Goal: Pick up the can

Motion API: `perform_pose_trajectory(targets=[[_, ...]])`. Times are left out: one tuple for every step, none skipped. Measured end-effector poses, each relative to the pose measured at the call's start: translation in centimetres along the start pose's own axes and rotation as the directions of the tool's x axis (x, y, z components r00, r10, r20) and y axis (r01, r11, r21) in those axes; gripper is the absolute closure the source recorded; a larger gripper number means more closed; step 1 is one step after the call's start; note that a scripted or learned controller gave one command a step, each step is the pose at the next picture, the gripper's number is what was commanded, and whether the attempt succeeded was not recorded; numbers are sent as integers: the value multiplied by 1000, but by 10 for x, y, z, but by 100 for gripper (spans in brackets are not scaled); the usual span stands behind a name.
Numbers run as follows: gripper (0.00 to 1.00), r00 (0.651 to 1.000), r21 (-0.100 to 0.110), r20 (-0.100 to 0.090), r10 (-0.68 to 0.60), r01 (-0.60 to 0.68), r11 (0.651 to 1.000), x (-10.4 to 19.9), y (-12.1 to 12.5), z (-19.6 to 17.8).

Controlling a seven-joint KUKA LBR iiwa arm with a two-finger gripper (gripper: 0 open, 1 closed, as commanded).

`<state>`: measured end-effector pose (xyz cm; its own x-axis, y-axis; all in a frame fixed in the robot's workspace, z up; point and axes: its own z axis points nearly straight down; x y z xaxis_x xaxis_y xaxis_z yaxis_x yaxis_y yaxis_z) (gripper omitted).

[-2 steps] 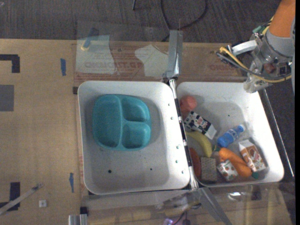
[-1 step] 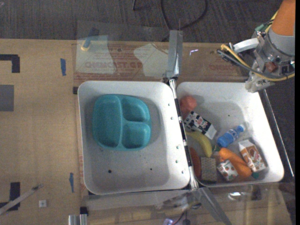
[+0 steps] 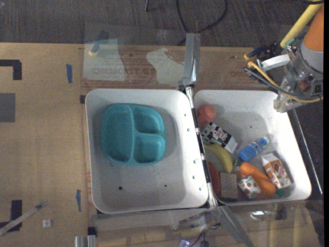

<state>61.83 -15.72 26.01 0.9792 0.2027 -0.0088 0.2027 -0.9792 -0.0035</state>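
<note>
The right bin (image 3: 247, 109) holds a heap of play food along its near side. A dark brownish item that looks like the can (image 3: 229, 185) lies at the near left of that bin, between a red piece (image 3: 213, 175) and a small printed carton (image 3: 250, 187), partly covered by them. My gripper (image 3: 286, 103) hangs over the bin's far right corner, well away from the can and above the rim. Nothing shows between it and the bin floor.
Around the can lie a banana (image 3: 220, 157), a carrot (image 3: 257, 177), a blue bottle (image 3: 253, 149), a juice carton (image 3: 276, 170), a cow-patterned box (image 3: 219, 136) and a reddish ball (image 3: 206, 113). The left bin (image 3: 154, 189) holds a teal divided plate (image 3: 133, 134).
</note>
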Motion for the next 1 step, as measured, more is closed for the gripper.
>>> perform_pose_trajectory(targets=[[100,1000,-3,-4,4,-4,1000,-6,67,6]])
